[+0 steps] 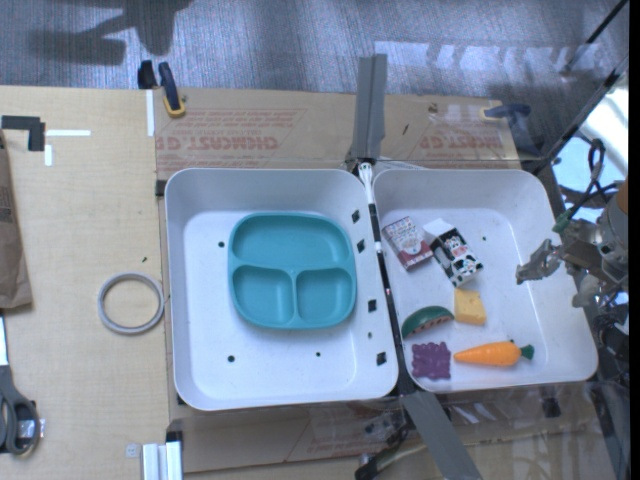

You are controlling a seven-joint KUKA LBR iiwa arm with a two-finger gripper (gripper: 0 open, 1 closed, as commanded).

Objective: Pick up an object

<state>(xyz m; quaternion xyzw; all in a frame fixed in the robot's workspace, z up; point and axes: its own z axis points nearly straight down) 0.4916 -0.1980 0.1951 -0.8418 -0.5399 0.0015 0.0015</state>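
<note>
The jaws' state cannot be told: the gripper [548, 260] hangs at the right bin's [500, 183] far edge, nothing visibly in it. The carrot [490, 354], cheese wedge [470, 307], grapes [431, 359] and toy cow [455, 256] lie unlifted on the bin floor, so picking is not yet done.

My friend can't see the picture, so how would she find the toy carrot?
Look in the right white bin, where the small toys lie. Go to its near edge: the toy carrot lies flat there, right of the purple grapes and below the yellow cheese block. It is the one long orange thing with a green tip.
</note>
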